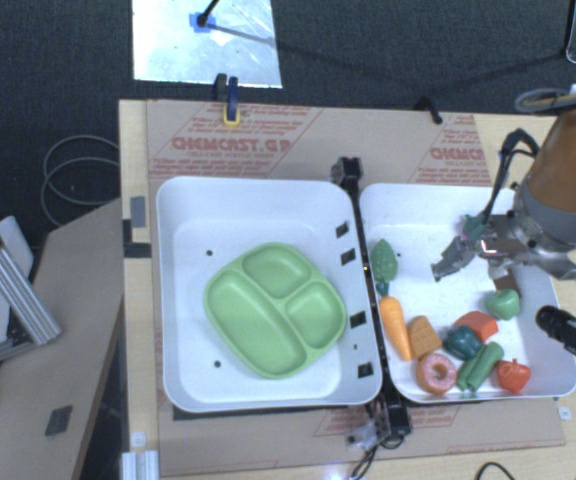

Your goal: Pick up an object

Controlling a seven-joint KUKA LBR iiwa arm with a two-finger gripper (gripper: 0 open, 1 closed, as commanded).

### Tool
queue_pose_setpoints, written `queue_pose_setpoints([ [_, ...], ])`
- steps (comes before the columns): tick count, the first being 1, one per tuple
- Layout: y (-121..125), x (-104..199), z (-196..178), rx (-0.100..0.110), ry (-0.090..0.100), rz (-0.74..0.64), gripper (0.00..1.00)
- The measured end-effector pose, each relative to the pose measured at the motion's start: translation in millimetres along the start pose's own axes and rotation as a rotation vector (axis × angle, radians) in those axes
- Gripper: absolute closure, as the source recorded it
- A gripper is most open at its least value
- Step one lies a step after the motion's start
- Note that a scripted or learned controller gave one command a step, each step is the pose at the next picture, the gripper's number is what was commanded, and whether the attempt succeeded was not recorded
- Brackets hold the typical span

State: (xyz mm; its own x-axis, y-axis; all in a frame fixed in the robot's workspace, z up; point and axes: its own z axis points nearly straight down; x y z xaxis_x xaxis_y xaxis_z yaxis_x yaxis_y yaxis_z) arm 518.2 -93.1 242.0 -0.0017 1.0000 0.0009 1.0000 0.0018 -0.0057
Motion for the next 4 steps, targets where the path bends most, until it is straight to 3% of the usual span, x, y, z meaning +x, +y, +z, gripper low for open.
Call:
queue_pose_setpoints([
  [1,1.7,0.0,-3.3,-0.008,-0.001,-0.001,0.0],
  [3,-4.2,3.1,104.0,-0.002,0.001,0.0,0.0],
  [4,-0.5,-5.3,150.0,-0.021,-0.015,0.01,0.0],
])
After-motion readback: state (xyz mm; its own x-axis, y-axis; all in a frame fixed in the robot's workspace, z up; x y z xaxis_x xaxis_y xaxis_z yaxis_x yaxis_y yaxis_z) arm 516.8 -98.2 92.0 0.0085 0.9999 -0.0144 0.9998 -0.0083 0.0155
